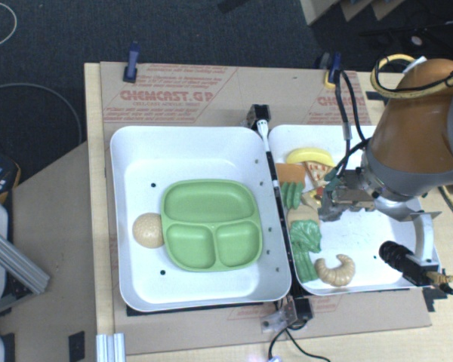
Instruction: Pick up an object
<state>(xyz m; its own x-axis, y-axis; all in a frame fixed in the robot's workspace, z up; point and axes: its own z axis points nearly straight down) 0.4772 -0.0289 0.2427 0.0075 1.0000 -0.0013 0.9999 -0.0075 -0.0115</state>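
My gripper (328, 206) reaches into the right bin (362, 281) from the right, low over the toy food near the bin's left wall. Its fingertips are hidden among the items. Around it lie a yellow banana (309, 156), an orange block (291, 173), a pizza slice (316, 173), a green bean pod (291, 195), a green leafy piece (305, 236) and a tan croissant (336, 270). I see nothing clearly held between the fingers.
The left bin (136, 164) holds a green divided tray (211, 224) with a tan round bun (147, 230) beside its left edge. The bulky orange and grey arm (419, 138) covers the right bin's far right part.
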